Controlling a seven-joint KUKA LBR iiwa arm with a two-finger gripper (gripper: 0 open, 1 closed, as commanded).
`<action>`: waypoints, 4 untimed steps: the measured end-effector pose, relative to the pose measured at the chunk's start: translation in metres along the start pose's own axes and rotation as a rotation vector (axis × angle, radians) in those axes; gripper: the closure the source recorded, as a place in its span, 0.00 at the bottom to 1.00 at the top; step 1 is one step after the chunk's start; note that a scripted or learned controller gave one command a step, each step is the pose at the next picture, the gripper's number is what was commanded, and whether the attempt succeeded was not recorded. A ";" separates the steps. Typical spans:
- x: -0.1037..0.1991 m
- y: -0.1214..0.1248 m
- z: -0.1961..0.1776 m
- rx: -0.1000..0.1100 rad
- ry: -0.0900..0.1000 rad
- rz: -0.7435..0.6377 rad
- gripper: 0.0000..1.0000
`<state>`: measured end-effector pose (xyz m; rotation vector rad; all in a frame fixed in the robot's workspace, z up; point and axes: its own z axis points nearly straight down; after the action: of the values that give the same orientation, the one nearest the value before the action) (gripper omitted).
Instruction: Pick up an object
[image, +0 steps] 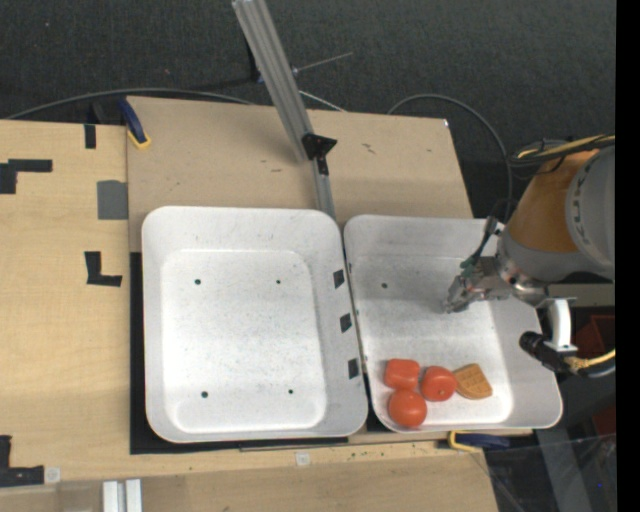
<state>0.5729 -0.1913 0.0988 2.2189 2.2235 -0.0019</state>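
From the camera above the desk (250, 150), two shallow white bins sit side by side. The left bin (160, 300) has bare speckled floor. The right bin (400, 250) holds a small cluster near its front edge: three red, tomato-like objects, one (402, 373) at the left, one (437, 383) beside it to the right, and one (407, 408) just in front of them, touching or nearly so. A tan, bread-coloured piece (473, 381) lies just right of the red ones. The arm (560, 220) reaches in from the right, and its gripper (463, 293) is low over the middle-right of the right bin, well apart from the cluster. Whether it is spread or pressed together I cannot tell; nothing shows in it.
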 end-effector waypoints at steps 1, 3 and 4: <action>0.002 0.001 -0.063 -0.006 -0.001 0.000 1.00; 0.063 0.017 -0.110 0.000 0.003 -0.005 1.00; 0.119 0.030 -0.103 0.001 0.003 -0.005 1.00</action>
<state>0.6031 -0.0718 0.2015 2.2152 2.2306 0.0005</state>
